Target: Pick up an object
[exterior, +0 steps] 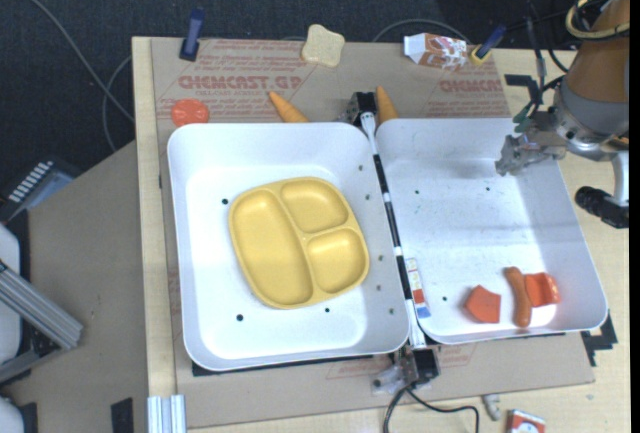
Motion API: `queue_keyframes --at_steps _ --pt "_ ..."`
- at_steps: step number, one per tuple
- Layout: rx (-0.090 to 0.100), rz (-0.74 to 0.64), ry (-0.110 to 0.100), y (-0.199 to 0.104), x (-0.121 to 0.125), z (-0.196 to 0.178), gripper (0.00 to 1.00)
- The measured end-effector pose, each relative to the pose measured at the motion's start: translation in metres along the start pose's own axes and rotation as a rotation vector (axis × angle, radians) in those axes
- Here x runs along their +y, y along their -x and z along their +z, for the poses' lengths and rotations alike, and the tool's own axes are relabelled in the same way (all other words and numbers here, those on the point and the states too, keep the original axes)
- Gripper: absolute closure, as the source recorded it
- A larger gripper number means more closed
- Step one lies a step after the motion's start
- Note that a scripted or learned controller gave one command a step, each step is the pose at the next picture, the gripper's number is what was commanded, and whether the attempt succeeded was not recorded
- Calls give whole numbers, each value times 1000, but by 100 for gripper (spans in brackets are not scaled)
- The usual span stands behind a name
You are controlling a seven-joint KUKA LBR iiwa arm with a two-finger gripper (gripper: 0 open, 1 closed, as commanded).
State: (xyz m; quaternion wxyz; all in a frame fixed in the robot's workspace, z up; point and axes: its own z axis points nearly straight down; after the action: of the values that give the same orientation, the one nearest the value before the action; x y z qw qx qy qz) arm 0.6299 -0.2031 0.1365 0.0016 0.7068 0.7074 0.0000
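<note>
The light is bright and comes from above. The two white bins (200, 161) shine a lot, and the lower right corner of the right bin (560, 316) glows almost pure white. The yellow tray (298, 241) has soft shiny spots. The dark floor at the top looks dim. Small things look a bit fuzzy.
</note>
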Motion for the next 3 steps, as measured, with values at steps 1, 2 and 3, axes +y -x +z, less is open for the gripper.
queue_keyframes --at_steps 1,2,3 --pt "-2 -1 3 0 1 -10 100" --pt "2 1 -3 -10 -52 6 100" --pt "1 2 0 -10 -52 -5 100"
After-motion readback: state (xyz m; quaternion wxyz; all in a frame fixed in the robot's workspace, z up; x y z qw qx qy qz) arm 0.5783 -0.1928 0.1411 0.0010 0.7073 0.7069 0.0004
